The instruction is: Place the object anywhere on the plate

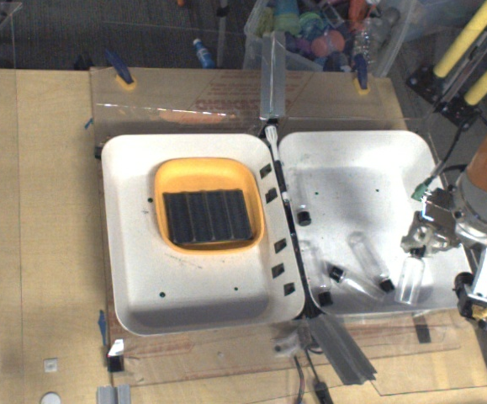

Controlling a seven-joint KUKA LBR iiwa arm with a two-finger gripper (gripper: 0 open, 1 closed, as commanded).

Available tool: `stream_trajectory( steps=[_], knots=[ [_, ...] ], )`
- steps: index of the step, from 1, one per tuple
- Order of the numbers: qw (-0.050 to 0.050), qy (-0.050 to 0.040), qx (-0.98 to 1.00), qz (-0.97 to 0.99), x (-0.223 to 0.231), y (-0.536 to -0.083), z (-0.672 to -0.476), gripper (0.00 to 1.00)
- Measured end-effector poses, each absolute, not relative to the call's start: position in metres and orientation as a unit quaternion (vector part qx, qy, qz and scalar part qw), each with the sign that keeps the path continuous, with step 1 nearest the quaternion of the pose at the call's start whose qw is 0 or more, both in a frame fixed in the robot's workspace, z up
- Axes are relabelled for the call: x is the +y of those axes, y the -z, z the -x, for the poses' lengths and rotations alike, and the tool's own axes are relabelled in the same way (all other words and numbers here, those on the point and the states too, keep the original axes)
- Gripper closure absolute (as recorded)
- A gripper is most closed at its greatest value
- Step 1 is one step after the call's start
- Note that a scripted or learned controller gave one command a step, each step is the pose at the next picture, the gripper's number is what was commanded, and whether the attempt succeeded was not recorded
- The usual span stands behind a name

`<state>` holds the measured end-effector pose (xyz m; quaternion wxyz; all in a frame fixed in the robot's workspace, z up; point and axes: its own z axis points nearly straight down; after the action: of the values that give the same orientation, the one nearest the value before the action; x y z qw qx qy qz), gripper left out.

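The orange-yellow plate [164, 183] lies in the left bin [125, 251]. A dark ribbed rectangular object [208, 215] rests flat on the plate, filling most of its middle. My gripper [417, 244] hangs low over the right side of the right bin [352, 154], far from the plate. Just below it lies a clear plastic piece [410, 281] on the bin floor; whether the gripper touches it I cannot tell.
The right bin holds clear tube-like pieces with black caps [369, 259], [336, 273], and a small black cap [304, 217] near the divider [281, 217]. Beyond the bench stands a crate of colourful toys [327, 11].
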<state>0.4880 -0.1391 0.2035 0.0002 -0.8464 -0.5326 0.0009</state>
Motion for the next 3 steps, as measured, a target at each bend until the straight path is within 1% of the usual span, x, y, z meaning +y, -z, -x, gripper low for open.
stream_trajectory(
  steps=[1, 2, 3],
  knots=[
    [0.0, -0.0005, -0.58, 0.814, -0.116, -0.214, -0.547, 1.0],
    [-0.001, -0.0003, -0.634, 0.773, -0.134, -0.2, -0.609, 1.0],
    [0.0, -0.0002, -0.663, 0.749, -0.132, -0.182, -0.664, 1.0]
  ],
)
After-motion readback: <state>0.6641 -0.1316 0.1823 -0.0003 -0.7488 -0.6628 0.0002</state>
